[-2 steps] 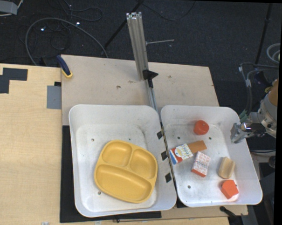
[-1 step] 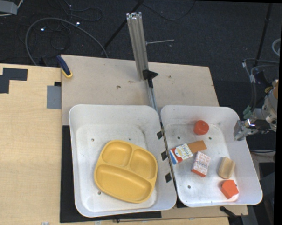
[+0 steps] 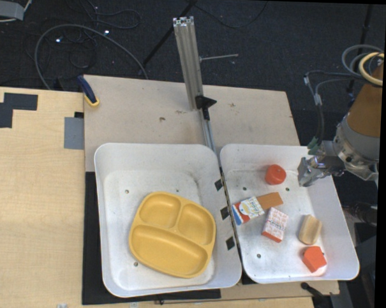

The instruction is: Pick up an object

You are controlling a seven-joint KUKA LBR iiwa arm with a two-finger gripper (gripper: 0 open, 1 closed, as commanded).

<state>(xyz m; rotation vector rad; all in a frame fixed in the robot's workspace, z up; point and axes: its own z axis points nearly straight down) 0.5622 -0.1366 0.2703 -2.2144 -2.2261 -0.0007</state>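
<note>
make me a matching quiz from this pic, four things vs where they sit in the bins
Things:
1. yellow divided tray
2. round red-orange object
3. orange block
4. tan block

Places:
A. near corner of the right bin, closest to the camera
B. left bin
C. far part of the right bin, just left of the gripper
D. right bin, just beyond the orange block

Pairs: 1-B, 2-C, 3-A, 4-D
</note>
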